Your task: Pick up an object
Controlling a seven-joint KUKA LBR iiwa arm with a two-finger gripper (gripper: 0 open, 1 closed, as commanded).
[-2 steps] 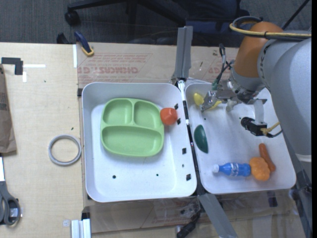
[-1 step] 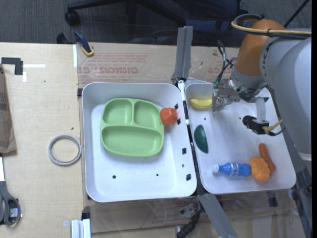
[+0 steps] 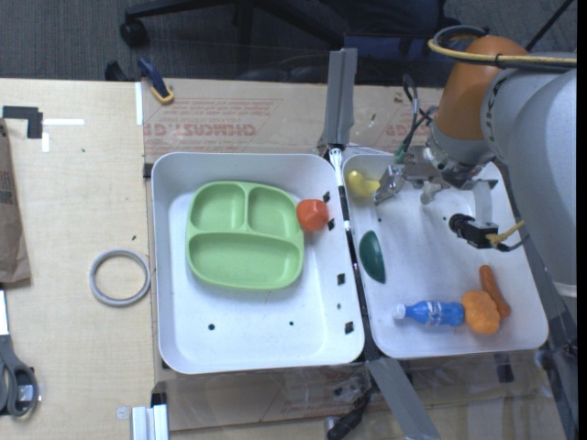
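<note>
Beside yellow toy (image 3: 362,183), fingers (image 3: 389,183), grip unclear.

The 2 bins (image 3: 174,273) look like smooth white plastic with a faint sheen. In the left one, the green tray (image 3: 246,236) is matt plastic, and the orange ball (image 3: 313,213) at its 3 o'clock looks smooth. In the right bin, the blue bottle (image 3: 433,313) is glossy plastic with a white cap, and the dark green piece (image 3: 371,255) is smooth and slightly shiny. The bench (image 3: 73,209) looks like pale, matt wood, with brown cardboard (image 3: 229,122) at 12 o'clock. The arm (image 3: 541,145) is smooth grey with a glossy orange band (image 3: 463,94). The ring (image 3: 120,276) looks like grey plastic.
</note>
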